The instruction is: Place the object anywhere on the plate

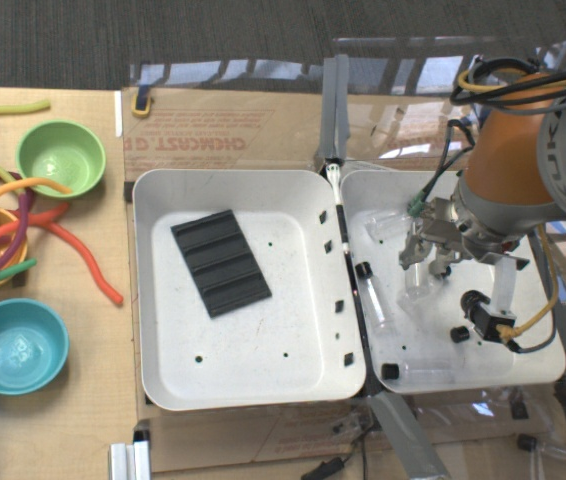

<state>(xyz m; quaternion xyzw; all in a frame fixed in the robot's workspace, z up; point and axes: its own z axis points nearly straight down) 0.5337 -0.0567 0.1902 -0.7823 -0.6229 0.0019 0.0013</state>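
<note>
My pincer (426, 264) hangs low over the right bin (538, 368); its state, I cannot tell. Black ridged plate (220, 262) lies in the left bin (153, 298)

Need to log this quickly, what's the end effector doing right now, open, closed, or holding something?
End effector: over the right bin; cannot be told whether it is open, closed, or holding anything.

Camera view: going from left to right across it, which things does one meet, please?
Teal bowl → green bowl → left bin with the black ridged pad → right bin → gripper → orange band of the arm.
</note>
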